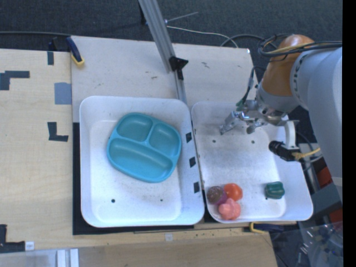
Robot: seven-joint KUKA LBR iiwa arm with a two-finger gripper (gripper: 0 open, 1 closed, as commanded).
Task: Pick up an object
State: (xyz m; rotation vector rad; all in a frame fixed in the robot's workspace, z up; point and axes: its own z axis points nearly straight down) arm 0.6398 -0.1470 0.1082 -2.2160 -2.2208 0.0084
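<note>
Along the near edge of the desk, in the right-hand bin (251, 166), 4 small objects lie against the bin's near wall. At the bin's near-left corner sit 3 of them in a tight cluster: a pink lumpy piece (229, 209) nearest the wall, a dark purple-brown rounded piece (216, 194) just behind it to the left, and an orange-red rounded piece (233, 192) just behind it to the right, all 3 touching or nearly so. Toward the bin's near-right corner, apart from that cluster, lies a small dark green object (274, 190), blocky with a glossy top.

All 4 lie well apart from the tool (240, 123), which hangs over the far half of the same bin, closer to its far edge than to the objects; bare speckled bin floor lies between them. Its 2 metal fingers point left and slightly down toward the bin floor, spread a little apart, with nothing between them. The grey arm with its orange band (281, 65) reaches in from the right edge of the desk.

Beside it, the left-hand bin (94, 204) holds a teal plate (144, 147) with 3 compartments, lying flat near that bin's middle and tilted askew to its walls. Beyond both bins, a grey metal post (158, 24) rises from the far part of the desk between them.
</note>
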